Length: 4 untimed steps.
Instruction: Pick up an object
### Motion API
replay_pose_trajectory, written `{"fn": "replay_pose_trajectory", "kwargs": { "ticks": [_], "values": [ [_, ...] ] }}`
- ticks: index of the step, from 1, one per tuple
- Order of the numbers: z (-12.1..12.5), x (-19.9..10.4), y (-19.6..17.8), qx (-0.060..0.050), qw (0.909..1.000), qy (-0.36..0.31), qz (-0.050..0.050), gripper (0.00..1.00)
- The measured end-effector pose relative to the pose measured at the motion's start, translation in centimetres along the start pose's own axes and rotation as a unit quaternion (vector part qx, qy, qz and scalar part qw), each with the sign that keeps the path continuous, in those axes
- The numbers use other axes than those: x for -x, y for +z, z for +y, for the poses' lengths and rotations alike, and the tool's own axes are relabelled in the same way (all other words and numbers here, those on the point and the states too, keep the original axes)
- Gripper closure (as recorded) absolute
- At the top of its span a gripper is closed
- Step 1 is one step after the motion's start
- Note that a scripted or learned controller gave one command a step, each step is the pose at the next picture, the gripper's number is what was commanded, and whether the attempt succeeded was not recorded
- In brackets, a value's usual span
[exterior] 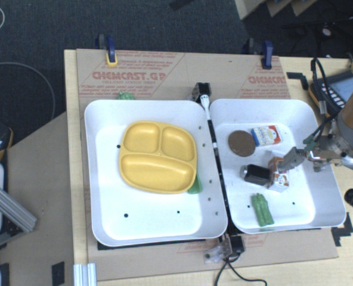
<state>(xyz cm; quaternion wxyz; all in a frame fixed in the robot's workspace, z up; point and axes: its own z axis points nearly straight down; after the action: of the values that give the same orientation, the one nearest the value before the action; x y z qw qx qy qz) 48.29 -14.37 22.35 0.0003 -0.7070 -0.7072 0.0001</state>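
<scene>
Camera view, and the arm (349, 124) is reaching in from the right over the right bin (302, 214), its gripper (291, 159) sitting low above the clutter in the middle of that bin. Whether it is parted or closed, I cannot tell from this angle. Just under the gripper tip a small red-and-white carton (279, 180) is lying, touching a black block (257, 173) on its left. Further back in the same bin, a round brown disc (241, 143) is resting beside a blue, white and red packet (266, 136). Toward the front, a green ridged piece (262, 210) is lying well apart from the rest. Over in the left bin (105, 207), a yellow sectioned plate (158, 157) is sitting in the middle, with a bit of green (194, 187) peeking out at its right edge. Both bins are resting on the table (164, 70).
</scene>
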Motion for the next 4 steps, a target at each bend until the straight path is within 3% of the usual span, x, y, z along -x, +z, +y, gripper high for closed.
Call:
{"fn": "replay_pose_trajectory", "kwargs": {
  "ticks": [1, 2, 3, 4],
  "values": [
    [-0.4, -0.1, 14.4, 0.001, 1.0, 0.002, -0.001, 0.0],
    [-0.4, -0.2, 13.9, 0.001, 1.0, 0.001, -0.001, 0.0],
    [-0.3, -5.5, 9.9, 0.002, 1.0, -0.003, 0.0, 0.0],
    [-0.1, -12.8, -11.6, 0.01, 0.9999, -0.004, 0.001, 0.0]
  ]
}}
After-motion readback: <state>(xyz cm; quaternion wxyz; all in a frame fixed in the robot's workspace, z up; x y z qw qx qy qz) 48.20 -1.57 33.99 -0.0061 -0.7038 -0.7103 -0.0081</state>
